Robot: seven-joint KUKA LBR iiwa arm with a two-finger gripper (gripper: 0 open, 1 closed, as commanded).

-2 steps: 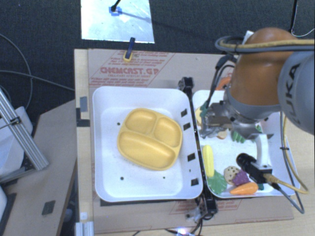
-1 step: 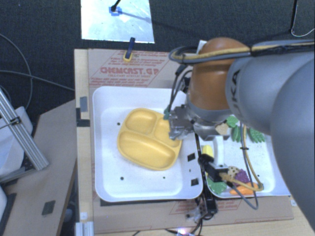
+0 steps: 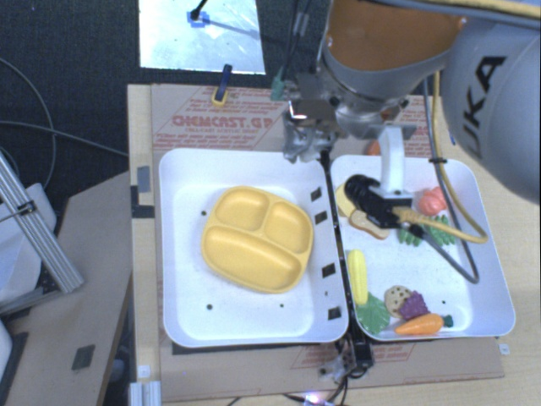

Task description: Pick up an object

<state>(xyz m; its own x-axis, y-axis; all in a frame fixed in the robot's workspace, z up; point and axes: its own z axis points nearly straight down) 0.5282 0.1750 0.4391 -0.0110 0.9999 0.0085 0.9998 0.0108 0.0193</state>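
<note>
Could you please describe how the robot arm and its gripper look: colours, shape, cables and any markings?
The arm is thick, rounded and light grey, with a broad orange band above the wrist. Large dark letters ending in KA stand on the grey casing. A yellow cable crosses the band. The gripper is small and made of grey metal.

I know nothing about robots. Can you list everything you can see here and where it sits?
bins: two, white, side by side on the bench
divided tray: one, yellow, in the view's left bin
long toy food: one, yellow, right bin, by the divide
leaf: one, green, right bin's near corner
cookie: one, tan, beside the leaf
grapes: one bunch, purple, beside the cookie
carrot: one, orange, right bin's near edge
bread slice: one, tan, middle of the right bin
cardboard sheet: one, brown, under the bins
arm: one, grey with an orange band, above the bins' far edge
</note>
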